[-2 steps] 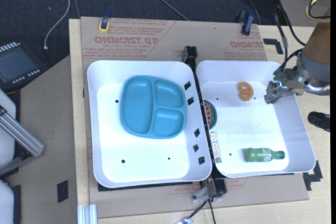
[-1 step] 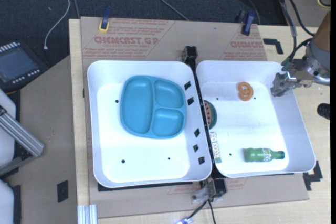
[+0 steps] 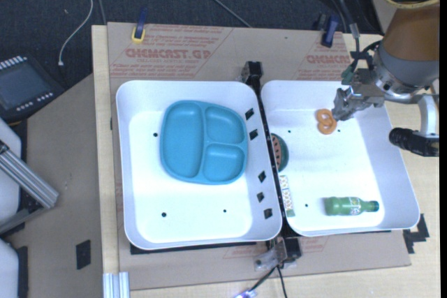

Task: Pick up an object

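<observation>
Orange pretzel [image 3: 325, 121]: right bin [image 3: 391, 171], far from green bottle [image 3: 350, 205].
Gripper [image 3: 341, 111]: touching pretzel's right; grasp unclear, cannot tell.
Advice: centre over pretzel, descend straight, close firmly.

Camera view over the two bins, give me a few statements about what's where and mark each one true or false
1. The blue divided plate lies in the left bin. True.
2. The green bottle stands upright. False: it lies on its side near the right bin's front edge.
3. The gripper is above the left bin. False: it is over the right bin, next to the orange ring.
4. The orange ring lies farther back in the bin than the green bottle. True.
5. The plate has three compartments. True.
</observation>
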You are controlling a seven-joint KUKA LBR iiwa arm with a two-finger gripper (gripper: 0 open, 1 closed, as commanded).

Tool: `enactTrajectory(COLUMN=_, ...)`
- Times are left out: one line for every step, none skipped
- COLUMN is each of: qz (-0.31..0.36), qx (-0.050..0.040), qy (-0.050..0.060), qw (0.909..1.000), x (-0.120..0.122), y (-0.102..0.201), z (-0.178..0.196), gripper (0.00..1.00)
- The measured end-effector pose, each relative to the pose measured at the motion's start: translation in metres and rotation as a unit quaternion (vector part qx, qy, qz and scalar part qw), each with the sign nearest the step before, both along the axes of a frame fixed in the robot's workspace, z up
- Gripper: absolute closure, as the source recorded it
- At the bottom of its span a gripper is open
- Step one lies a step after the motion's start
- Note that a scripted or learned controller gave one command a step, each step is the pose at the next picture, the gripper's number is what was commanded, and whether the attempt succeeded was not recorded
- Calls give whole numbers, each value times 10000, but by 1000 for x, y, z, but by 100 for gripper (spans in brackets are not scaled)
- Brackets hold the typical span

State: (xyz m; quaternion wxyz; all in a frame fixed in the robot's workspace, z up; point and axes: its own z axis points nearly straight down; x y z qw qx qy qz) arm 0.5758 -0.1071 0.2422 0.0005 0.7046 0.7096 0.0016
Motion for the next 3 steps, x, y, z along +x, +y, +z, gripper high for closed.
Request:
enactTrajectory(qz=-4, qx=5, qy=27, qw=10000, x=9, y=57, z=-11, gripper=100)
enactTrajectory(qz=1, qx=4, qy=6, qw=10000, x=30, y=117, z=-18, gripper=100)
enactTrajectory(qz=-8, qx=-1, qy=8, qw=10000, x=42, y=169, z=-27, gripper=100)
